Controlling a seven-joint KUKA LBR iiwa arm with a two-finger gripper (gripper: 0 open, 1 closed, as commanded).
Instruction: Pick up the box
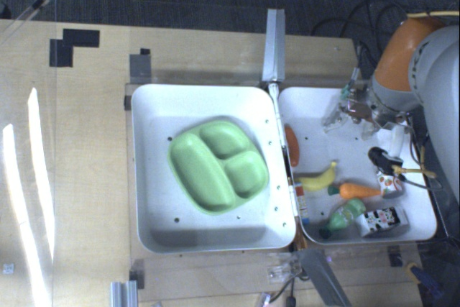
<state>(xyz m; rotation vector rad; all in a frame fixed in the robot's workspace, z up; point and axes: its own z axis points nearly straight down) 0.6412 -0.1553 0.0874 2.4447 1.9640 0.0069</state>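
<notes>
The box is small, white with black markings, and lies flat in the front right corner of the right bin. My gripper hangs over the back of that bin, well behind the box and apart from it. Its pale fingers are spread open, and only bare bin floor lies between them.
The right bin also holds a banana, a carrot, a green bottle beside the box, a red-orange item against the left wall and a small white and red thing. A green divided plate lies in the left bin.
</notes>
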